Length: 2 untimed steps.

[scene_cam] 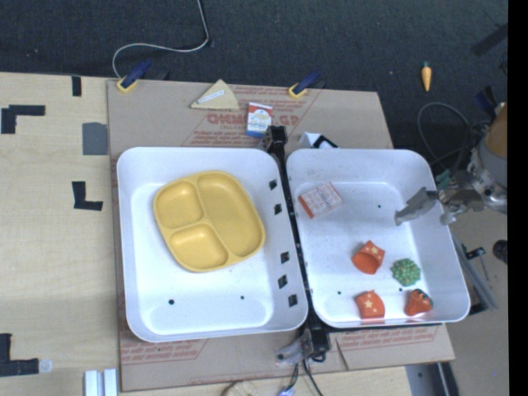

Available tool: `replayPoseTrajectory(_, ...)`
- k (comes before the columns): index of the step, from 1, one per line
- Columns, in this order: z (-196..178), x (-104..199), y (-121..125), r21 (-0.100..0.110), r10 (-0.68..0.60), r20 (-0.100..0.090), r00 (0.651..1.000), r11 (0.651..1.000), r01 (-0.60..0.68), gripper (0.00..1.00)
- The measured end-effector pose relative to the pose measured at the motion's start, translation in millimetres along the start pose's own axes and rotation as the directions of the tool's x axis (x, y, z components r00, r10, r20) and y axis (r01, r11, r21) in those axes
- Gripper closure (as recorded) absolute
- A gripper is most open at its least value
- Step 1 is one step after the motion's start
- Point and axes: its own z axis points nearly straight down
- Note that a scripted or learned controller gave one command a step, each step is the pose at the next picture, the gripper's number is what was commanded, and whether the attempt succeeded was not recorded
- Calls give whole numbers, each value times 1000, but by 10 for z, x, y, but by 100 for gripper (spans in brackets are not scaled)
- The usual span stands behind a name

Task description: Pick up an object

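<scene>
Objects to pick: nothing's been grabbed yet, all five candidates are sitting loose in the right bin [363,162].

Progress: honestly looks like square one. The tool [422,205] is parked over the right bin's right-hand wall, up near the middle of that side, and it isn't on anything.

Tool state: can't tell if it's apart or together. I only see one grey finger-ish piece sticking out toward the bin's inside, and the rest is blurry, so no guess from me.

What's left: basically everything. Pick a target, come down on it, close, lift.

Right bin contents: a small striped packet [319,199] in the upper-left part, well apart from the rest. Below the tool there's an orange-red toy [368,256] roughly mid-bin, a green bumpy thing, maybe broccoli [405,271], just beside it toward the right wall, then a red-orange piece [370,305] and a red strawberry-looking piece [418,302] along the bottom wall.

Closest to the tool: I'd say the green one or the orange-red toy, but that's my read only.

Left bin [132,180]: holds a yellow divided plate [208,219], three compartments, nothing in them that I can see.

Outside the bins: a little red and white carton [259,120] on the desk [49,221], just above where the bins meet.
</scene>
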Motion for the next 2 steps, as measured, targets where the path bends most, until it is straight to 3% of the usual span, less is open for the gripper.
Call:
replayPoseTrajectory(1,826,527,-34,3,-1,-2,1000,1000,1,0)
replayPoseTrajectory(2,1465,601,-89,-9,1,6,1000,1000,-1,0)
